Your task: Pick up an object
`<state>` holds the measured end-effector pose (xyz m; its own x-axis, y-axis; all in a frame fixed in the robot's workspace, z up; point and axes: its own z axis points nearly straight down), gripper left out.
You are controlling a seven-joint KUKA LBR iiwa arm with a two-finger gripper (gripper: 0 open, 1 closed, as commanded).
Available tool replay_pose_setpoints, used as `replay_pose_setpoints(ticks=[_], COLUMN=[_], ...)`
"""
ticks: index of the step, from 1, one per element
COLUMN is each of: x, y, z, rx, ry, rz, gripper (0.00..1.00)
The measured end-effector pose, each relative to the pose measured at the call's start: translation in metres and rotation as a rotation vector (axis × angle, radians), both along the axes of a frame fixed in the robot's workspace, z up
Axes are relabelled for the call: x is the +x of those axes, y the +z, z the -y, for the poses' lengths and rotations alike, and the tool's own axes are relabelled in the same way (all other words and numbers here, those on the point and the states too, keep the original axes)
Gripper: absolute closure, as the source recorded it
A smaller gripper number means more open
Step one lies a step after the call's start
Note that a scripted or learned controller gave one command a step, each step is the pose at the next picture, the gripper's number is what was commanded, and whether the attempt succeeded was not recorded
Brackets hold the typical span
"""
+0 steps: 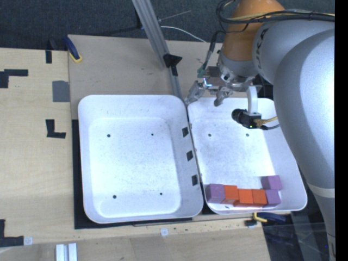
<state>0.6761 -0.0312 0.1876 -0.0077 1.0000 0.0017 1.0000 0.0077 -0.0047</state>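
On my far left the wooden counter [32, 162] lies bare apart from black tape marks. Next comes the left bin [87, 145], its floor wide open, with room along every wall. Its right rim touches the right bin [283, 145], and three black tabs sit along that shared edge. I see the gripper [209, 94] over the right bin's far-left corner, close to the seam and the slanted metal post [155, 31]; I cannot tell how its fingers stand, and I see nothing between them. The blocks sit well apart from it, in a row against the near wall: purple block [216, 192], orange blocks [244, 196], and two more purple blocks [272, 189] stacked at the right end.
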Motion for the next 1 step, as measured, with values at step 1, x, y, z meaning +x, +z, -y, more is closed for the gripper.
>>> replay_pose_setpoints(ticks=[1], x=[0.0052], y=[0.0043], z=[-0.0838], rx=[0.001], ry=[0.001], rz=[0.004], gripper=[0.0])
